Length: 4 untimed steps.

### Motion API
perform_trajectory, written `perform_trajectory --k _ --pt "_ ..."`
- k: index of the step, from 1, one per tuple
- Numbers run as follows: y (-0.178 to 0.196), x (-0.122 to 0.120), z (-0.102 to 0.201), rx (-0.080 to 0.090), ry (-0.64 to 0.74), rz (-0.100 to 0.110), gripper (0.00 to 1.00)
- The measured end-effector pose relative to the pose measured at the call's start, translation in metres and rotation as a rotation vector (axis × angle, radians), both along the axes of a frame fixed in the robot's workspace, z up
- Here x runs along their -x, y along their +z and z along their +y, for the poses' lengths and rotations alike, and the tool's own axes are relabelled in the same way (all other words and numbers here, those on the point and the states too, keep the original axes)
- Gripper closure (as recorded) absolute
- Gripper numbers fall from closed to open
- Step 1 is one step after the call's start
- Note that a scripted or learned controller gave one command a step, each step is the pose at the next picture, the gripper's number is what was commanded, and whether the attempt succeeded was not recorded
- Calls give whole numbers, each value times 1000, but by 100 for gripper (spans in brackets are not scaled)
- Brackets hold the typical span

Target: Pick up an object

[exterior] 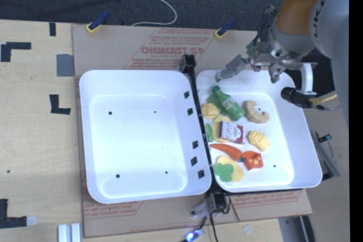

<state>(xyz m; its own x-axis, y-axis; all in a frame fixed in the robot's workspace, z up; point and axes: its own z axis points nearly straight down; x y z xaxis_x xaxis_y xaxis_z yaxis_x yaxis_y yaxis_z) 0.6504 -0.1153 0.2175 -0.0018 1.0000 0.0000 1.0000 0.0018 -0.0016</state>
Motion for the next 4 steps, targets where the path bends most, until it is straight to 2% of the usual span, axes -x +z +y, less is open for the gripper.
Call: perform_trajectory --k 1,2,3,4 --pt "15 39 124 -6 11 0 0" --pt "3 26 212 -3 9 1 0" --pt "14 26 207 0 2 1 100" --pt "154 8 271 -5 7 -17 100"
